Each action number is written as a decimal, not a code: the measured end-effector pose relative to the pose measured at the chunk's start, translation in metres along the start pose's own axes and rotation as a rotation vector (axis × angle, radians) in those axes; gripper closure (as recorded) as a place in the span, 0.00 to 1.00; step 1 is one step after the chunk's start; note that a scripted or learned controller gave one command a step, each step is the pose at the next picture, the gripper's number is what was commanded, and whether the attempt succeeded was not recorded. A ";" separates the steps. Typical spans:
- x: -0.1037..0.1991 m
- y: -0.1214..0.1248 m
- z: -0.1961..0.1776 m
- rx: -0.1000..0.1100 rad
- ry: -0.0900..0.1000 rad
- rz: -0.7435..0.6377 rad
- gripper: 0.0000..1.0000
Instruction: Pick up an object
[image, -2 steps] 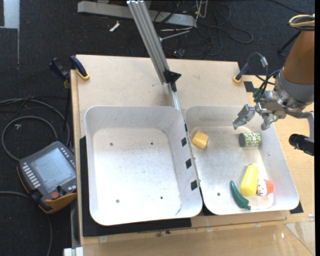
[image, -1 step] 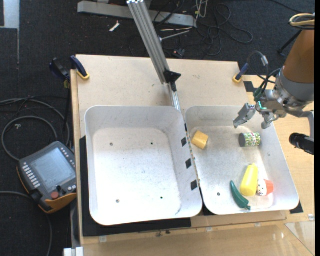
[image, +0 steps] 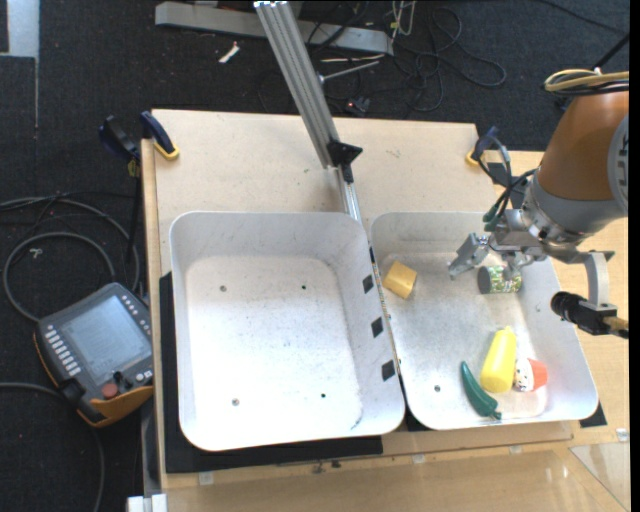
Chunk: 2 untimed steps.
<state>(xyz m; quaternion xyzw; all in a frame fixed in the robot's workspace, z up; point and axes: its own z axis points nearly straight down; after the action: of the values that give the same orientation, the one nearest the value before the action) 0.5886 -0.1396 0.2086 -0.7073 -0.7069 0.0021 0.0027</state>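
Nearest the camera, along the front edge of the right bin (image: 420, 232), lies a cluster of small things: a green curved piece (image: 478, 390) by the front wall, a yellow bottle-shaped object (image: 498, 360) lying just beside it toward the right, and an orange and white toy (image: 529, 376) touching the yellow one on its right side, close to the bin's front right corner. Farther back in the same bin, near its left wall, a small yellow block (image: 400, 279) sits alone, well apart from the front cluster. Toward the back right of that bin, a small dark and green object (image: 500, 281) rests on the floor of the bin, directly under the hand (image: 478, 258). That hand hangs low over the bin from the grey and orange arm (image: 585, 160), which reaches in from the right edge of the tabletop (image: 260, 165); one pale finger (image: 465, 256) points out to the left, and whether the fingers are spread or pressed together cannot be told, nor whether they touch the dark and green object below. Left of it, the left bin (image: 190, 240) lies side by side with the right one, their inner walls touching. A slanted metal rail (image: 305, 85) crosses the back edge of the tabletop and ends where the two bins meet. On the floor to the left lies a control pendant (image: 95, 350).
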 end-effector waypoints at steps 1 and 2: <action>0.005 -0.008 0.049 -0.001 0.000 0.000 0.00; 0.001 -0.007 0.112 -0.001 0.000 0.001 0.00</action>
<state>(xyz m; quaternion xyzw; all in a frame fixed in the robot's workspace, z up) 0.5812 -0.1382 0.0971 -0.7075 -0.7067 0.0016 0.0021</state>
